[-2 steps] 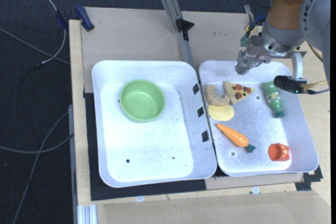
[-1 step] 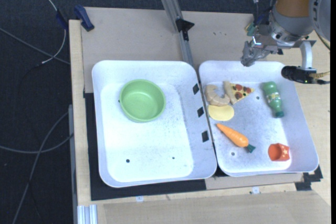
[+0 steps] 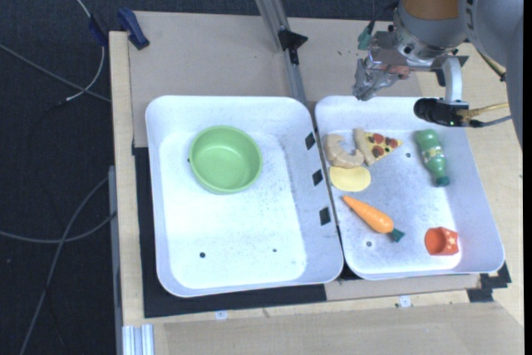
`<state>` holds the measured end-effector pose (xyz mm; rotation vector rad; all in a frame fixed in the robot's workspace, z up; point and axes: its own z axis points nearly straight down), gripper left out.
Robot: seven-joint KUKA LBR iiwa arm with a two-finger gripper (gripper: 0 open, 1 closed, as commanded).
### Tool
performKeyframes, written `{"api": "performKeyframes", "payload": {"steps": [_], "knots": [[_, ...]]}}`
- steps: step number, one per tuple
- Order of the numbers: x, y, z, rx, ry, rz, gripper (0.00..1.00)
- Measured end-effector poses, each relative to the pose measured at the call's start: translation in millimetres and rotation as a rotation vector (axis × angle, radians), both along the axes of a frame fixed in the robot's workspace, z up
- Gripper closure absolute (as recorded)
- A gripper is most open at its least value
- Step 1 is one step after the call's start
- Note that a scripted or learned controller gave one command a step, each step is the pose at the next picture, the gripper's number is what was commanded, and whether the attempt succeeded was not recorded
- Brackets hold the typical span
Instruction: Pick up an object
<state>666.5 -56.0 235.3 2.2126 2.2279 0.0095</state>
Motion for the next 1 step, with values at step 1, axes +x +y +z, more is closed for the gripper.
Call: {"api": "performKeyframes", "payload": {"steps": [1], "knots": [[-5.9, 64.4, -1.4, 0.003, 0.013, 0.0, 1.0]]}}
